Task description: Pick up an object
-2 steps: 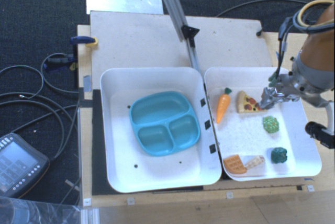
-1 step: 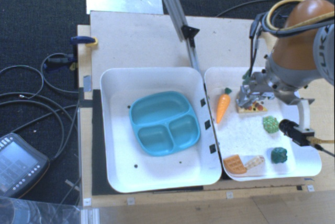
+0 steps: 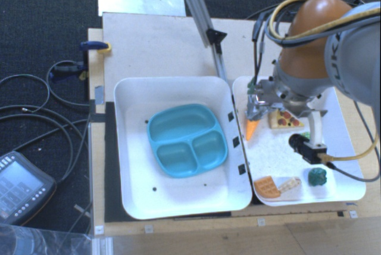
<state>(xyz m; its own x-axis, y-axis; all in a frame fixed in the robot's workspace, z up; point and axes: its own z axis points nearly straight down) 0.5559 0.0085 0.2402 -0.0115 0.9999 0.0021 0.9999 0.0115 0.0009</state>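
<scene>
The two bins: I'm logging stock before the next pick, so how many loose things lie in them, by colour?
Blue: 1, divided tray
Orange: 2, carrot and waffle piece
Yellow: 1, pizza slice
Tan: 1, cracker-like piece
Green: 1, lumpy toy
Total: 6

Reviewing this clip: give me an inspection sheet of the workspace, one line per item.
Surface: bench bearing left bin and right bin.
Job's things: orange carrot, pizza slice toy, waffle toy, beige piece, green lump, all in the right bin.
Clutter: blue divided tray in the left bin.
Grippers: gripper just above the carrot's top end; no object seen between its fingers.
Cables: yellow cable over the right bin; black cables on the floor.
Surroundings: pendant, blue clamp.
</scene>
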